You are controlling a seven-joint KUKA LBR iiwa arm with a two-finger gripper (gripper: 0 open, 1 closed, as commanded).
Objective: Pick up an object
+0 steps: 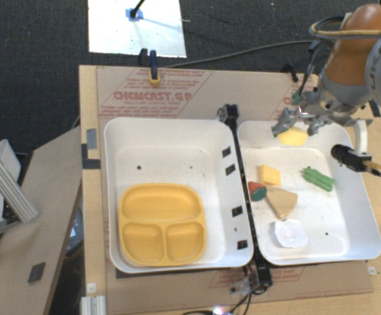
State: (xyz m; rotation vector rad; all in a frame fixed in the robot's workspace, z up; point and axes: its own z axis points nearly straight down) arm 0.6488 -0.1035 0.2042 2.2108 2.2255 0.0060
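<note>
While the hand (299,122) is hovering with fingers apart above the yellow piece (293,137) at the right bin's (361,241) far edge, it is needing a centred, straight descent before closing.

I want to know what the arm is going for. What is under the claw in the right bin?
A pale yellow object lies under the claw, at the far edge of the right bin. The claw covers its upper edge, so contact cannot be judged.
</note>
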